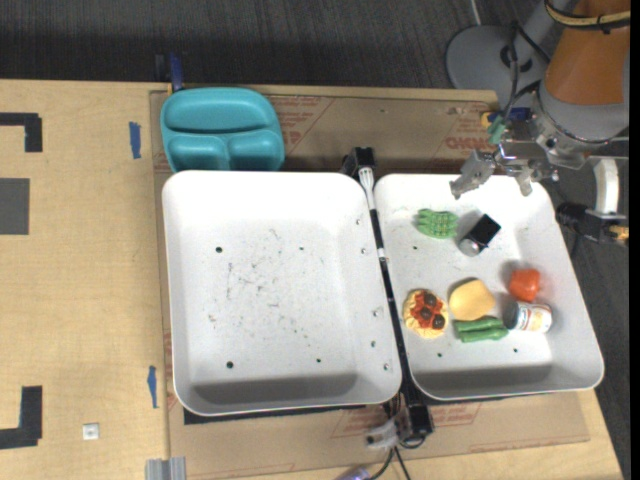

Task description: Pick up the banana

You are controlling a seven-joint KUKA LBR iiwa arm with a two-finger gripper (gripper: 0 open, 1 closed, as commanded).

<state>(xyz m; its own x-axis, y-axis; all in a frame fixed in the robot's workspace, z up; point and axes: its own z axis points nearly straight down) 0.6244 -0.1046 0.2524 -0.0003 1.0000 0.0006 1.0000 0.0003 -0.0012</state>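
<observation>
While its fingers spread wide holding nothing, the gripper (497,175) hovers over the right bin's (570,278) far edge.

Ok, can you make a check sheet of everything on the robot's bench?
Surface: left bin and right bin, both white.
Job's things: yellow lump in right bin, possibly the banana.
Clutter: leafy green toy, black-and-silver can, orange toy, pizza toy, green pod, small bottle.
Grippers: end effector open, holding nothing, above right bin's far edge.
Cables: black cable between bins.
Surroundings: teal tray behind left bin.
</observation>
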